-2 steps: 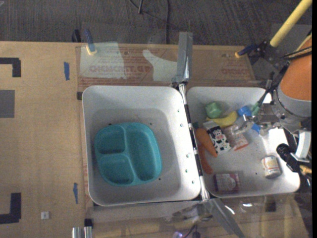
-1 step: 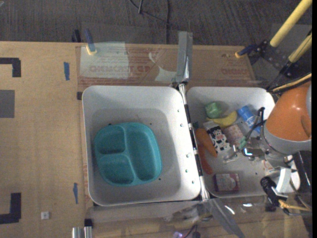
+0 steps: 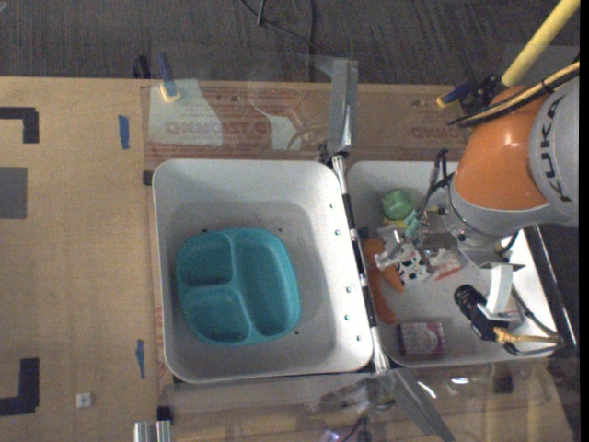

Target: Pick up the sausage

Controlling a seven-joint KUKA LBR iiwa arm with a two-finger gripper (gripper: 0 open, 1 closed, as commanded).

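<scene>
**Arm low over the right bin, sausage by the divider**

The light wooden table (image 3: 83, 247) carries two shallow white bins. The left white bin (image 3: 184, 191) holds a teal plastic divided plate (image 3: 237, 284) with bare floor all round it. The grey and orange arm (image 3: 506, 173) hangs over the crowded right white bin (image 3: 543, 339), and its gripper (image 3: 411, 251) sits among the clutter; I cannot tell how the fingers stand.

The orange-brown elongated sausage (image 3: 380, 288) lies along the right bin's left wall, just beside the gripper. A good grasp probably comes straight down across its narrow width, keeping off that wall. A pale green rounded object (image 3: 398, 203) behind and a small pink packet (image 3: 422, 338) in front leave little side room.
</scene>
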